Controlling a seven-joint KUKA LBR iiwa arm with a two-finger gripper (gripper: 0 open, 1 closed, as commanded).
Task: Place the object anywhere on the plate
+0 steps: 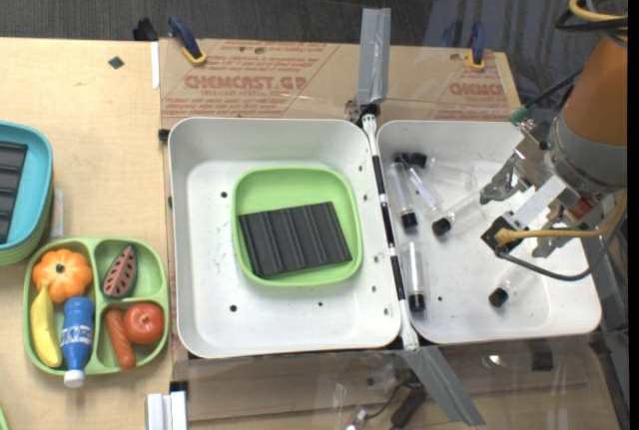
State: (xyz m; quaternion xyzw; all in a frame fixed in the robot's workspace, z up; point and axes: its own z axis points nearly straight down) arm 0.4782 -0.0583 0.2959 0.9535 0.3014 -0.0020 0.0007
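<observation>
Hovering with the pincer over the right bin, beside clear black-capped tubes lying there. Showing a dark ribbed slab lying flat on the green plate inside the left bin. Displaying a divided tray sitting on the counter.

The teal tray is being cut off by the left edge, the arm by the right, and the clear tubes in the right bin are blurring together, perhaps four.

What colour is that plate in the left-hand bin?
The plate is light green, clearest in the camera view, with a dark grey ribbed slab on it.
</observation>
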